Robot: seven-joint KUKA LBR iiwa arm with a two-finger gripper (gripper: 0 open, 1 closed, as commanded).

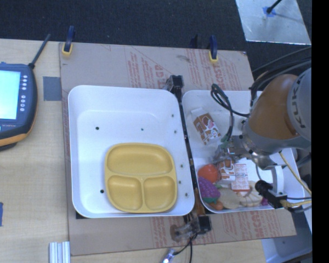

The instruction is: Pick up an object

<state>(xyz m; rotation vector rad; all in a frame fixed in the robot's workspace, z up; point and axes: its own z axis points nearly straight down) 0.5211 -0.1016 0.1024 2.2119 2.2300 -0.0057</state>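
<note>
Two white bins, yellow tray (141, 176) near L bin's (85, 108) front edge, and my gripper (230, 149) hangs over R bin's (200, 100) clutter w/ a wrapped packet (206, 127) by its back edge.

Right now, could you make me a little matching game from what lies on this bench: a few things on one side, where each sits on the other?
Things:
1. yellow tray
2. snack packet
3. handheld screen
4. orange ball

Places:
A. on the bench, left of both bins
B. in the left bin
C. far part of the right bin
D. near part of the right bin, beside a purple toy

Pairs: 1-B, 2-C, 3-A, 4-D
</note>
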